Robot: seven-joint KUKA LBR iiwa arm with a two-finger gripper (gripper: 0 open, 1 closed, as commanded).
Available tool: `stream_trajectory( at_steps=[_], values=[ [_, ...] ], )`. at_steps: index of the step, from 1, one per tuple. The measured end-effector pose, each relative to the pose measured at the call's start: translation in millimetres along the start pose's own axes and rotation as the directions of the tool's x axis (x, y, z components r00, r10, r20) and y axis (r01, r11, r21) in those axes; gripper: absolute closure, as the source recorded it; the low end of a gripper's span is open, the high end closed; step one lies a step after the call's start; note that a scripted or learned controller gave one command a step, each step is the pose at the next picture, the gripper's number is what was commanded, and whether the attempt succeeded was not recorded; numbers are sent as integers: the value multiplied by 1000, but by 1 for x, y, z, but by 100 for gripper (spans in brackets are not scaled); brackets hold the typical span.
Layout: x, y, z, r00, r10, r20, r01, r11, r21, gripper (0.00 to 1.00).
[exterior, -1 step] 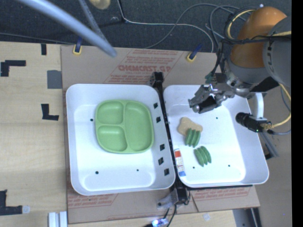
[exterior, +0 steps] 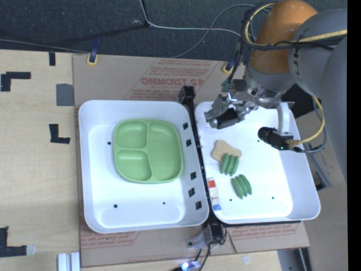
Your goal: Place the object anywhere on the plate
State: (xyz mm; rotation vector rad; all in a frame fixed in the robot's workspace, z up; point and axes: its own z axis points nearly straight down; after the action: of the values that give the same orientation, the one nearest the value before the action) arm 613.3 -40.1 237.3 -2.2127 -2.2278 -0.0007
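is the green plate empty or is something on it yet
Empty: all three compartments of the green plate are bare; the toy foods lie in the right bin.

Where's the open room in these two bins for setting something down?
All three compartments of the green divided plate are bare, as is the left bin's white floor below it. The right bin's floor is free right of the green bean-like toys. It is crowded around the tan piece, under the claw.
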Motion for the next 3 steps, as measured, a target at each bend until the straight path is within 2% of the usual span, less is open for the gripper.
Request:
stream_trajectory(
  at_steps=[1, 2, 3],
  values=[
    [50, 3, 13, 1000, 1, 1, -1, 1000, 3, 100],
    [110, 16, 20, 1000, 0, 0, 0, 1000, 1, 100],
    [162, 11, 23, 1000, 1, 1, -1, 1000, 1, 100]
  ],
)
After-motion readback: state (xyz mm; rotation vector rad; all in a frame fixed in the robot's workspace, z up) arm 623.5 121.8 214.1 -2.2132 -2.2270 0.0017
